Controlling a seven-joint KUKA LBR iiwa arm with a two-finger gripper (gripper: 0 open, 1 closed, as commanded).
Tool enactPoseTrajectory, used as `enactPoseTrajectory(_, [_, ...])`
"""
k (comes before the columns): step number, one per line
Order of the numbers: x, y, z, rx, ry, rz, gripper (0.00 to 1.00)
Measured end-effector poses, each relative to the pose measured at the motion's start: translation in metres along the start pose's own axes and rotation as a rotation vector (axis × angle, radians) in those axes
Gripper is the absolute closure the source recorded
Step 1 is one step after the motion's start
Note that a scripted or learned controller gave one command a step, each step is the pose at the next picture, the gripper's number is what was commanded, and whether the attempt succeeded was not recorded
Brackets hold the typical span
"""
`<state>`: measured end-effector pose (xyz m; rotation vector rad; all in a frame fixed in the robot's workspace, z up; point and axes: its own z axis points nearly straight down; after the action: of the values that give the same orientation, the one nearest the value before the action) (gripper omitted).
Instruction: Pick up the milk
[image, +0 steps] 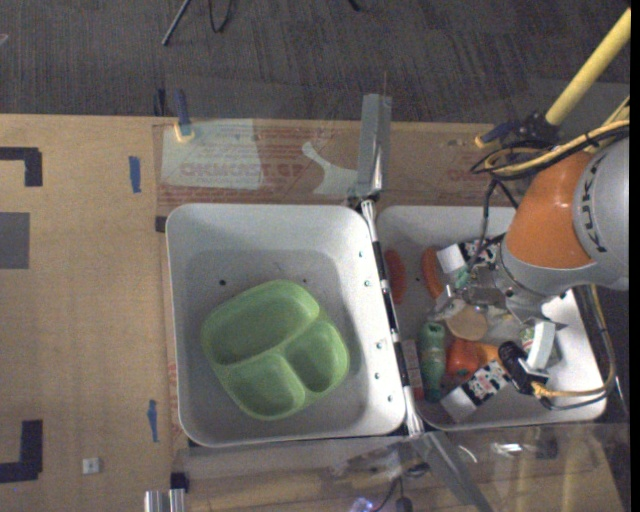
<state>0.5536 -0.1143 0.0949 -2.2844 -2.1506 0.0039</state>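
The milk (478, 387) is a small white carton with black cow patches. It lies on its side at the front of the right bin (570, 395), just right of a green bottle (432, 356) and in front of an orange item (464, 357). My gripper (482, 297) hangs over the middle of the right bin, behind the milk and apart from it, above a tan round piece (467, 323). The wrist hides what lies directly beneath it.
A red long item (395, 275) and an orange one (432, 272) lie by the right bin's left wall, with a white object (451, 257) behind them. The left bin (200, 240) holds a green divided plate (275, 347). A metal divider (380, 290) separates the bins.
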Motion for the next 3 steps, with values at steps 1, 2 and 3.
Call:
enactPoseTrajectory(1, [-0.068, -0.072, -0.063, 0.001, 0.001, 0.115, 0.00])
enactPoseTrajectory(2, [-0.032, -0.068, -0.025, -0.023, -0.006, -0.006, 0.00])
enactPoseTrajectory(3, [-0.105, -0.066, -0.025, -0.007, 0.007, 0.141, 0.00])
